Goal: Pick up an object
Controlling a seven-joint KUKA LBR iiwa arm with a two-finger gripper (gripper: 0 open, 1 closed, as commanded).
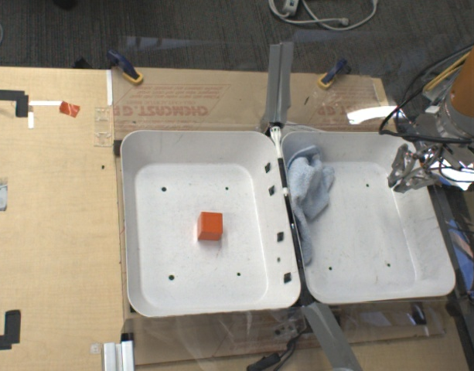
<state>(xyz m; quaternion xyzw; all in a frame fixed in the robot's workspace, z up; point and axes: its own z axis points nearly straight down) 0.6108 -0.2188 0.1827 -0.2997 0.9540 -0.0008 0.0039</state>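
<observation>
Well apart: orange block (210, 226) in left bin (144, 284), gripper (407, 175) at right, grip unclear

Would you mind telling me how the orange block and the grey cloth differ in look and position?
The orange block is a small, rigid cube with crisp edges; the grey cloth is larger, soft and crumpled. The block sits near the middle of the left bin, clear of its walls; the cloth lies in the right bin, bunched against the divider side. Both rest on a white bin floor, apart from the gripper.
</observation>
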